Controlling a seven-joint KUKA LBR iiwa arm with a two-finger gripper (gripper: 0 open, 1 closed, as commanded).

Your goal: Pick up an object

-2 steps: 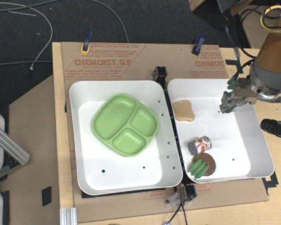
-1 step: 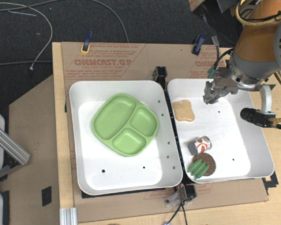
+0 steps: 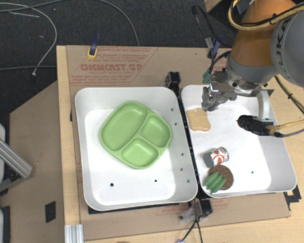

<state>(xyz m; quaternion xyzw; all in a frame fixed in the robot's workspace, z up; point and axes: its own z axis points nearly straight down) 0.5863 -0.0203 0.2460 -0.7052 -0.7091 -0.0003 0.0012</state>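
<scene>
Tan and flat, the toy bread slice (image 3: pixel 198 120) lies at the left side of the right bin (image 3: pixel 266 158), close to the wall that bin shares with the left bin (image 3: pixel 88 156). It looks like the likeliest thing to pick. The tool (image 3: pixel 211 99) hangs just beyond the slice's far edge, over the bin's upper-left corner, carried by the grey arm (image 3: pixel 253 59) reaching in from the right. From this slant I cannot tell whether the tool is released or clenched, and nothing can be seen in its grasp.

The step in hand appears to be lining up over a target before going down. The slice is thin and lies flat, so it gives little to pinch from above. A good try would centre the tool over the slice, go down nearly to the bin floor and close across the slice's edges. The shared wall leaves little room on the slice's left. Closing along the near-to-far line would probably avoid a knock against that wall.

Other choices lie toward the front of the same bin. A small can (image 3: pixel 218 156) rests on its side, clear of the walls. It has more body to grip but may roll if nudged off-centre. Just beside it, nearer the front-left corner, sits a round green-and-brown toy (image 3: pixel 219 178). The two are close enough that reaching for one may disturb the other. The green divided plate (image 3: pixel 136 134) in the left bin is broad and shallow, so only its rim would suit a pinch.
</scene>
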